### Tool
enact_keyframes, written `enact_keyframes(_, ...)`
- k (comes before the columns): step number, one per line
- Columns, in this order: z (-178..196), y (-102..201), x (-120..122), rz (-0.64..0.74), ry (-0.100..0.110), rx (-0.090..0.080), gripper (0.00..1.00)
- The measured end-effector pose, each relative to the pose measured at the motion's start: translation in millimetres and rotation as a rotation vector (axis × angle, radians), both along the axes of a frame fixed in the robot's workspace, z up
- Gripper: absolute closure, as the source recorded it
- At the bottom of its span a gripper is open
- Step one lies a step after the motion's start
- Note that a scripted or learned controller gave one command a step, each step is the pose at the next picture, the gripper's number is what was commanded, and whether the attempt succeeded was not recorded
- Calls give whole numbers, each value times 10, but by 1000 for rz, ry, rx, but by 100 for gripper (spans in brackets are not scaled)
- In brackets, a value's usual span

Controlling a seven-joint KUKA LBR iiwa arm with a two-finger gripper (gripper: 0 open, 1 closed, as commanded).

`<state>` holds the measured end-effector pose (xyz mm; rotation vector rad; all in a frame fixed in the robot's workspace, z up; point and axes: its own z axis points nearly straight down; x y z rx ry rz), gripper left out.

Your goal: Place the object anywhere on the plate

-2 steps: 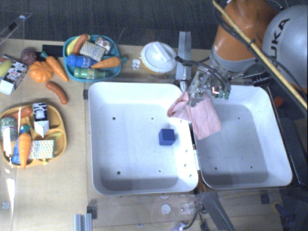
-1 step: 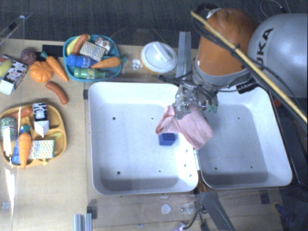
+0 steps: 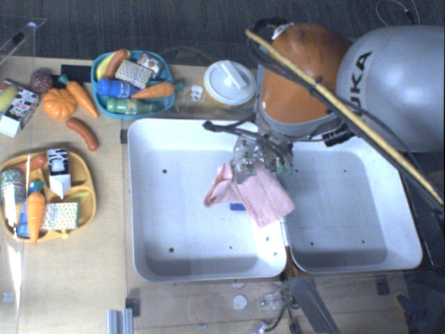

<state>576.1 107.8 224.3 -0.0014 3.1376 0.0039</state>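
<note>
camera view — fixed overhead, slanted | faces both white bins (image 3: pixel 160 256) — arm (image 3: pixel 306 75) enters right

Pink cloth (image 3: pixel 254 195) between the jaws

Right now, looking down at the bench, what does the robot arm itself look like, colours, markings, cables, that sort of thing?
The arm is bulky and rounded, with smooth grey casing and a broad orange band above the wrist. Dark letters, partly visible as "UKA", run along the grey shell. Thin black cables trail out near the wrist. The tool is a small cluster of dull metal parts below the orange section.
</note>
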Motion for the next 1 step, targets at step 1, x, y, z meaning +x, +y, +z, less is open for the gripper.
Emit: enact_keyframes(1,2,-2,1,0,0,0,0)
